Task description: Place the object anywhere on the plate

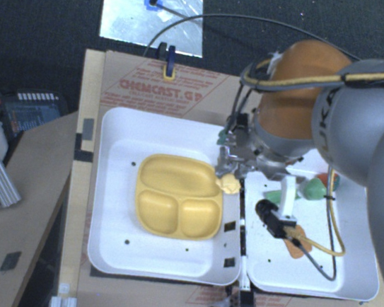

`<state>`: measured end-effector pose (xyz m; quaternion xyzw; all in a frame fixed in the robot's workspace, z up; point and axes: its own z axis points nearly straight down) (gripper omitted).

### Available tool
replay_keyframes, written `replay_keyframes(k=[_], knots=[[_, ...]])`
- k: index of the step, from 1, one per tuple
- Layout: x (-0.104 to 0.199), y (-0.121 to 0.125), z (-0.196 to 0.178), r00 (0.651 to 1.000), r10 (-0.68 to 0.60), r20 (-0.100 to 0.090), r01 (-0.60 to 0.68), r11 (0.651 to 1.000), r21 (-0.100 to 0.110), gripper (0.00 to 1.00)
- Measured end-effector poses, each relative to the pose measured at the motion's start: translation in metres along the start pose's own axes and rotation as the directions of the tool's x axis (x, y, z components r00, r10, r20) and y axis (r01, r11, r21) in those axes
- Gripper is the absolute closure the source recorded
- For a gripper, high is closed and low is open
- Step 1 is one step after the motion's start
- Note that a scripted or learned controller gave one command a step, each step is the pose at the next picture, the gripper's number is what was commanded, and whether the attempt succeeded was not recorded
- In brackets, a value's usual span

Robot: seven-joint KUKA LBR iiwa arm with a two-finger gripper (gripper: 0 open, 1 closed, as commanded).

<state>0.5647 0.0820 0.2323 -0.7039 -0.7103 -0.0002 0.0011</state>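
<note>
Pale yellow lumpy object [229,184] sits just beside the right rim of the yellow three-compartment plastic plate [177,196], pinched between the metal two-finger gripper's [227,169] fingers. Plate lies in the left white bin [117,174]. Right white bin [353,273] holds green [313,189] and orange [296,243] items.

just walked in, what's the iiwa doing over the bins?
The arm reaches in from the right, its gripper low at the divided yellow plate's right rim in the left bin. A small pale yellow object sits right below it, at the plate's edge. A green item lies in the right bin.
</note>
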Motion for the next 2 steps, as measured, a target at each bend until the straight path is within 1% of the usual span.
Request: replay_keyframes(k=[1,2], knots=[[0.0568,-0.0143,0.0127,1.000,-0.001,-0.001,0.001,1.000,0.000,1.00],[0.0529,-0.0132,0.0121,1.000,0.006,0.001,-0.006,1.000,-0.002,0.00]])
